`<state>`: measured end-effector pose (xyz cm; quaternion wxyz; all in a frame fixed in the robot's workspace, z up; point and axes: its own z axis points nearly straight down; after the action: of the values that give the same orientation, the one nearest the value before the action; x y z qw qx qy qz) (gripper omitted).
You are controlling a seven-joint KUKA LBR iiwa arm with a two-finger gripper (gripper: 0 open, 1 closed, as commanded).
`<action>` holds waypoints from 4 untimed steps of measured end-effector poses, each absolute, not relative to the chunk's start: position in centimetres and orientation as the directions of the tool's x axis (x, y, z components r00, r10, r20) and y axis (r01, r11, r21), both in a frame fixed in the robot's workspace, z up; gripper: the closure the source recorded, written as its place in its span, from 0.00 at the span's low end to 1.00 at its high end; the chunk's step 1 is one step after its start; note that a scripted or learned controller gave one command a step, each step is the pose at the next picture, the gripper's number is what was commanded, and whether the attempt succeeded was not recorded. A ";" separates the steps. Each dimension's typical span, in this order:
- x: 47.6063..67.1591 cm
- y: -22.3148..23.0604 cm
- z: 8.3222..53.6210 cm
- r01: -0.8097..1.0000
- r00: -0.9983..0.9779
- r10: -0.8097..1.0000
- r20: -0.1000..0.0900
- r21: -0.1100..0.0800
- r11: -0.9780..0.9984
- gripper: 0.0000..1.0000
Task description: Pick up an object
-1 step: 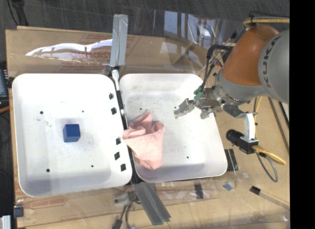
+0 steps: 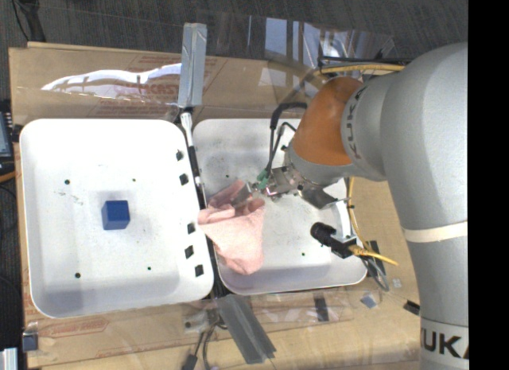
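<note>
Reaching into the right-hand white bin (image 2: 318,277), the hand (image 2: 258,187) meets the crumpled pink cloth (image 2: 238,233) at its twelve o'clock edge (grip unclear); lifting remains undone.

Bright, even overhead light; glare on the clear sheet (image 2: 111,83); soft shadows, slight overall blur.

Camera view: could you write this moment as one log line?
arm: over right bin | gripper: at pink cloth | blue cube: left bin
</note>
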<state>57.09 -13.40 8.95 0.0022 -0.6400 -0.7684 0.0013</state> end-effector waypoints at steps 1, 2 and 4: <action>57.0 -13.5 9.7 0.983 -0.186 0.983 0.003 -0.011 0.186 1.00; 60.0 -5.9 19.0 0.972 -0.234 0.972 0.001 -0.004 0.234 1.00; 56.3 -9.7 8.9 0.984 -0.176 0.984 0.001 -0.006 0.176 0.00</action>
<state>56.33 -9.68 8.90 0.0025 -0.6418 -0.7668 0.0019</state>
